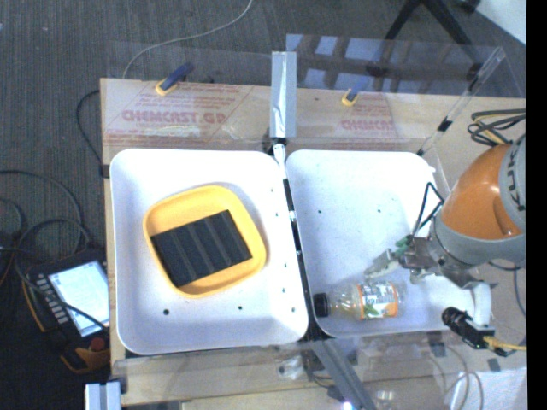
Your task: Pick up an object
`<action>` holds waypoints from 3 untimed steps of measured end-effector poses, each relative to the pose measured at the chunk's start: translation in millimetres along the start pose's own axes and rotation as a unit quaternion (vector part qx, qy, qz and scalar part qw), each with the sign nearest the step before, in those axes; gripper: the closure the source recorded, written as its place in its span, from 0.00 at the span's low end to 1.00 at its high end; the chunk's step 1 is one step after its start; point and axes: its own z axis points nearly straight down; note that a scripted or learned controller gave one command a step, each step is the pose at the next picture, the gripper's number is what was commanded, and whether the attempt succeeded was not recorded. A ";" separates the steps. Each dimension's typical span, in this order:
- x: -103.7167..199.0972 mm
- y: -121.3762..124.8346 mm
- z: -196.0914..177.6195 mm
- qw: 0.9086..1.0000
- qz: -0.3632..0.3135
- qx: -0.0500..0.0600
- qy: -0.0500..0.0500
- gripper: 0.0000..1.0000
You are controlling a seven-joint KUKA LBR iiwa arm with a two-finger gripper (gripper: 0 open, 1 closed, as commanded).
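text: "CHEMCAST GP" | on: left protective sheet (175,118) | right sheet's print: illegible

Robotics lab: bench (120,109) on grey carpet, loose cables (34,229), office chair base (419,2).

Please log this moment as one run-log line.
arm: over right white bin | gripper: above clear plastic bottle lying flat | yellow tray: left bin

White bins (359,186), a yellow dish (162,216) with black ribbed insert (201,246), and an orange-labelled clear bottle (363,301).
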 end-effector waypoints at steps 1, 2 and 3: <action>47.5 2.0 13.3 1.000 -0.028 -0.010 -0.005 0.00; 49.6 3.7 3.1 1.000 -0.029 -0.011 -0.003 1.00; 49.7 3.6 3.1 1.000 -0.029 -0.011 -0.003 0.00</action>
